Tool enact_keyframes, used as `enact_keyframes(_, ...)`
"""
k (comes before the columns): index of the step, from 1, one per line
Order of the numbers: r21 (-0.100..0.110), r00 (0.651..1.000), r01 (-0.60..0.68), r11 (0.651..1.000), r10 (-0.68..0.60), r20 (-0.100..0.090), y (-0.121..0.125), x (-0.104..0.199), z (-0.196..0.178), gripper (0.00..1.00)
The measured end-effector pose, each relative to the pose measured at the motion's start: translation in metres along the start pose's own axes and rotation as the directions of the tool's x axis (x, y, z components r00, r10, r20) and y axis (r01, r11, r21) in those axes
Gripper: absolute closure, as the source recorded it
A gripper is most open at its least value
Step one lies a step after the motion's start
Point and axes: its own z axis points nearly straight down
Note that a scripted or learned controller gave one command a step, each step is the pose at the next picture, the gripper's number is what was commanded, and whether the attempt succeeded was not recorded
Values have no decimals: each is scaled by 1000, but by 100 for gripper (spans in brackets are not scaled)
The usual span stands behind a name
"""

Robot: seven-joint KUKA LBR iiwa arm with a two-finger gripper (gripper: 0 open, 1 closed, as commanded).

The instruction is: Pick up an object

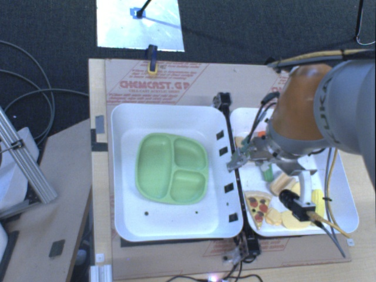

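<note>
Gripper [265, 162] hangs low over the left half of the right bin [349, 211], tucked beneath the arm's [329, 104] orange band and grey wrist. From this angle I cannot tell whether it is open or closed, and nothing can be seen held in it.

Nearest the front rim of that bin lie a toy pizza slice [258, 205] and, just to its right, a cluster of yellow pieces [283, 218]. A little farther back sits a tan block [281, 184], and just beyond it a small green piece [268, 173], which lies almost under the gripper and looks like the likeliest target. All of these rest on the bin floor.

Beside it, the left bin [128, 135] holds a green divided plate [172, 168] lying flat near its middle, well apart from the gripper. Farther back, a cardboard sheet [158, 84] with red lettering covers the bench, and a blue and yellow clamp [152, 60] pins its far edge.

As for progress, the reach into the bin seems made, but no pick shows: every object appears to lie where it rests. Securing one piece and raising it clear of the bin is, by my reading, all yet to do.
</note>
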Motion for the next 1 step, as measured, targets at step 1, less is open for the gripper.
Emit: enact_keyframes(1, 8, 1000, -3, 1000, 3, 1, 59, 28, 7, 0)
